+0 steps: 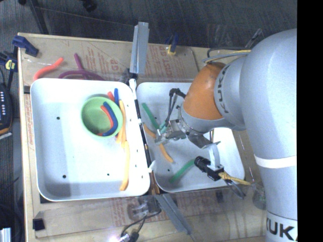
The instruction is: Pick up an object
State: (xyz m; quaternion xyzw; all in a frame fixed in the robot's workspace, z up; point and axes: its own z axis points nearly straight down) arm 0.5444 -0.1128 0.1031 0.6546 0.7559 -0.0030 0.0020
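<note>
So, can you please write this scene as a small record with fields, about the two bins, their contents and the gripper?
left bin: shallow white bin, holds a green plastic bowl with red and blue curved sticks inside
beside bowl: long yellow flexible stick
right bin: shallow white bin, holds a green straight stick, an orange stick, a second green stick
gripper: two-finger gripper, low in the right bin near its left wall
grasp: cannot tell

two white bins (50, 185) (202, 186), one green bowl (96, 117), two green sticks (149, 116) (181, 170)
</note>
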